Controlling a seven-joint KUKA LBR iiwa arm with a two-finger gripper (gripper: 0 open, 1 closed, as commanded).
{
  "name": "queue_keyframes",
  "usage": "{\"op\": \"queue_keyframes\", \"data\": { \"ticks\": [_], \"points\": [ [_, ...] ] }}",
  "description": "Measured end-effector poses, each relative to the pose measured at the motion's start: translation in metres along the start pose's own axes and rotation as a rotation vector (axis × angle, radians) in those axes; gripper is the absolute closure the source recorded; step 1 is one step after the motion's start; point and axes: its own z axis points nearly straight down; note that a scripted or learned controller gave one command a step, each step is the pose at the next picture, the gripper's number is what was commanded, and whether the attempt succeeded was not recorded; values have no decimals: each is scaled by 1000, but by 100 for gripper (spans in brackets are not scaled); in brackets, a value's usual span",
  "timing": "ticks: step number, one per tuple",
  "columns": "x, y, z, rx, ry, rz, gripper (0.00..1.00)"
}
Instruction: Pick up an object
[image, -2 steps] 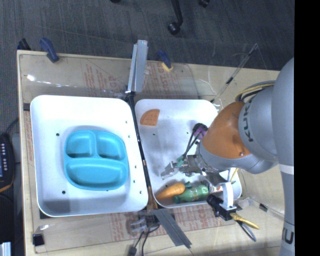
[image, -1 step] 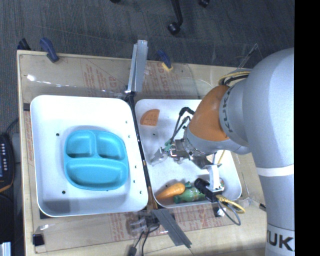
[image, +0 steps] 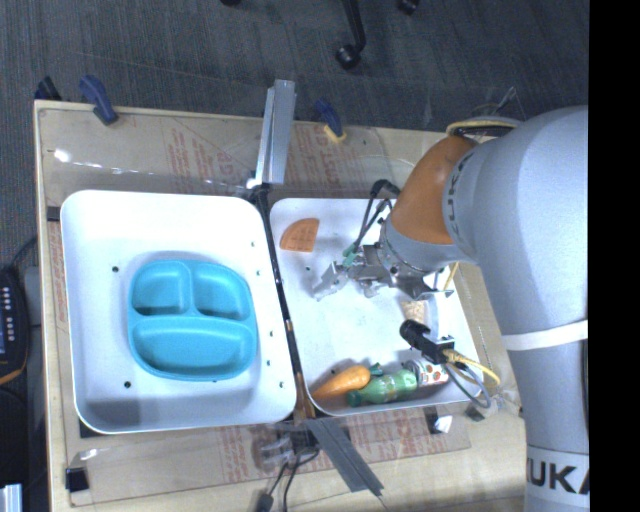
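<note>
The gripper (image: 335, 277) is positioned over the upper middle of the right bin (image: 462, 322), reaching in from the right at the end of the grey arm (image: 520, 220), below the orange band (image: 428, 195). The gripper's metallic tip points toward the left, close to the bin floor; whether it is open or closed cannot be determined from this view, and no object is seen in its grasp. The orange wedge-shaped piece (image: 299, 235) lies flat in the upper left corner of the right bin, just above and left of the gripper tip and apart from it. The carrot (image: 341, 380) lies along the lower wall of the right bin, near the lower left corner. The green bottle (image: 392, 387) lies on its side just beside the carrot, to the right of it, along the same wall. A small item with a red and white pattern (image: 431, 374) sits at the right end of the bottle; its identity is unclear. Black cabling and a black fitting (image: 422, 338) hang from the wrist above the lower right area of the bin. The left bin (image: 90, 300) holds a blue divided tray (image: 190, 318), which rests flat near its centre. Both bins sit side by side on the wooden surface (image: 150, 150), with blue clamps (image: 97, 98) along the far edge.
</note>
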Motion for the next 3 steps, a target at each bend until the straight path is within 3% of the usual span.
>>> {"op": "queue_keyframes", "data": {
  "ticks": [1, 2, 3],
  "points": [
    [8, 54, 0, 0, -1, 0, 0],
    [1, 76, -1, -2, -1, -4, 0],
    [11, -9, 0, 2, 0, 0, 0]
  ]
}}
